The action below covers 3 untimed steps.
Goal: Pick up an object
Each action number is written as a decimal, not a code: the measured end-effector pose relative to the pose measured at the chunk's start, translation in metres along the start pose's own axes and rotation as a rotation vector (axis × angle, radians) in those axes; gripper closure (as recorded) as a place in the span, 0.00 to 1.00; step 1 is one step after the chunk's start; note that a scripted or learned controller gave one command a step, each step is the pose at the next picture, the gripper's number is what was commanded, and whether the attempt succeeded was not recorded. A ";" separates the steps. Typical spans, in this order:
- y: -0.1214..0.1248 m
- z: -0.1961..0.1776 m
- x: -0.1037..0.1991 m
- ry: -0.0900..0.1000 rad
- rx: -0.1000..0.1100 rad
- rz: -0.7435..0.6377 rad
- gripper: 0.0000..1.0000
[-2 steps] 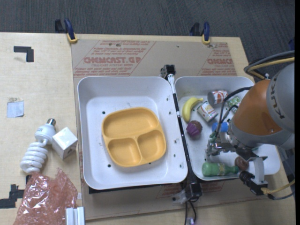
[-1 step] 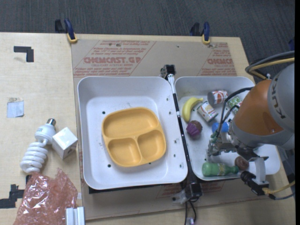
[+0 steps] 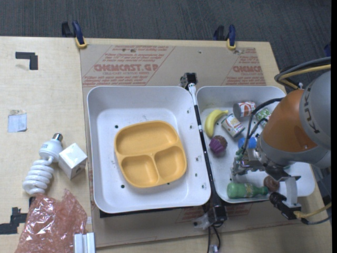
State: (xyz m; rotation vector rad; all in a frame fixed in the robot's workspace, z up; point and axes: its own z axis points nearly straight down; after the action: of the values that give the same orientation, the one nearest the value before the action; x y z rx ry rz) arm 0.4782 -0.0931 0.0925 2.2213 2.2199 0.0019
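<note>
A pale wooden bench (image 3: 42, 104) stood on dark grey carpet (image 3: 158, 7), with a brown printed board (image 3: 131, 62) held along its far edge by two blue-handled clamps (image 3: 78, 35), all under flat, even indoor light.

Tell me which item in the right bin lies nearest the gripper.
The green bottle, lying on its side along the right bin's front wall, just below the gripper. The banana and purple plum lie farther back.

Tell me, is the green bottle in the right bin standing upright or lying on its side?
Lying on its side. The green bottle stretches flat along the near wall of the right bin, its length running left to right.
</note>
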 end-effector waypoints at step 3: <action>-0.001 0.000 -0.003 0.000 0.001 0.000 0.00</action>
State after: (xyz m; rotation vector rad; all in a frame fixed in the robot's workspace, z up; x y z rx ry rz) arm 0.4777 -0.0960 0.0924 2.2215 2.2205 0.0010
